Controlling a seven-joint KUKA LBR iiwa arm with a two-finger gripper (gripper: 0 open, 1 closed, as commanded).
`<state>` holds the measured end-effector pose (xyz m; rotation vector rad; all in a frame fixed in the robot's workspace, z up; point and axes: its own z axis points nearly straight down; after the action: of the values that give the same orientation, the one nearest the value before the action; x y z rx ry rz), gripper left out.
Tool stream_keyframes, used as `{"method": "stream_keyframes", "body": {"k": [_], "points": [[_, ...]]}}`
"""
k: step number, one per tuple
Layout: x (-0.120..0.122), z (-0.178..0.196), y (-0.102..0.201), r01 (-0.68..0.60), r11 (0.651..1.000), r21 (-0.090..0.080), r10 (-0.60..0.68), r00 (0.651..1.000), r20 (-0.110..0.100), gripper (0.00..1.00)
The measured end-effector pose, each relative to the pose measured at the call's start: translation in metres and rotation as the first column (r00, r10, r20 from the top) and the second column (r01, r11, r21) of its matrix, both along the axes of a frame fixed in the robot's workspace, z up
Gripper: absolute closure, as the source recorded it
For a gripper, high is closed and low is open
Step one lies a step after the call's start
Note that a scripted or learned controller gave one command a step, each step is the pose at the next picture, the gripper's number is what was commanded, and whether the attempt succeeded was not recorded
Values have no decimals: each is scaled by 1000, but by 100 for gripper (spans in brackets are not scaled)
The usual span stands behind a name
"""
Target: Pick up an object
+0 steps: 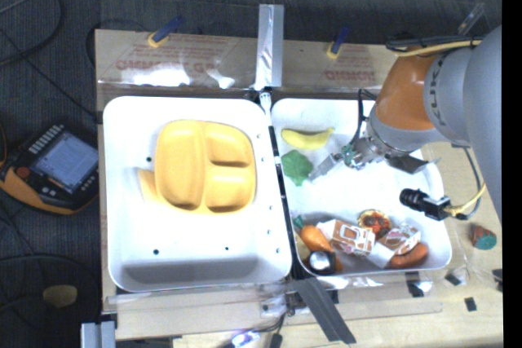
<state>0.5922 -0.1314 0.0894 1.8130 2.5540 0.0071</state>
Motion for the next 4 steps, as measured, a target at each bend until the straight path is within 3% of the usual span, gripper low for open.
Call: {"method": "stream_keyframes", "body": {"k": [1,2,3,4], "points": [[18,45,-11,-117,993,-1,117,993,-11,0],[70,4,19,-275,961,-5,275,961,-8,0],[71,15,20,-276,961,-5,276,961,-4,100],[77,95,63,-92,996,0,92,996,-9,100]]}}
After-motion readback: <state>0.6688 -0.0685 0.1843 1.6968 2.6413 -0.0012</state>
